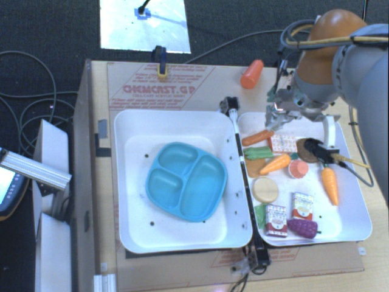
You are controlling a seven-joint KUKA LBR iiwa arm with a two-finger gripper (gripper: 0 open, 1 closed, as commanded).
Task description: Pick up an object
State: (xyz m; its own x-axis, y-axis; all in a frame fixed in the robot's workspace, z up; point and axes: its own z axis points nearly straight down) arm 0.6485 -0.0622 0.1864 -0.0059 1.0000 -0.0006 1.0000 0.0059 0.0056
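Tool (278,119), grip state unclear, low over right bin (355,221) above 1 carrot (258,138).

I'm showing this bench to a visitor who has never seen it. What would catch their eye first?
Probably the blue divided plate, lying alone in the left bin. Next, the colourful clutter of toy food in the right bin, carrots among them, and the grey arm with its orange band reaching in from the right, its hand low over that bin's far end.
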